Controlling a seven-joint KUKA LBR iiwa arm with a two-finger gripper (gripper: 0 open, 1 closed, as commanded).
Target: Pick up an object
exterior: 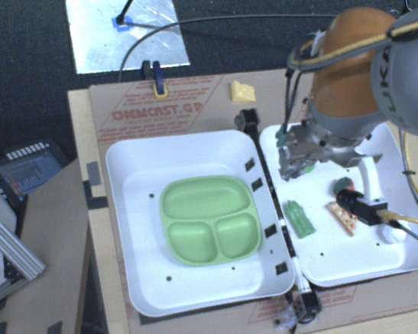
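Camera view: the grey arm's end effector (294,156) hangs low over the upper left part of the right-hand shallow white bin (346,260). I cannot tell how far open it is or whether it has hold of anything. A flat green rectangular block (299,218) lies just below it in the frame, near the bin's left wall, with a small tan flat piece (342,218) to its right. A pale green divided plastic plate (209,218) lies in the left-hand shallow white bin (134,211).

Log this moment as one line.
gripper: over right white bin, far-left corner | green rectangular block: on bin floor, ungrasped | green three-compartment plastic tray: in left white bin
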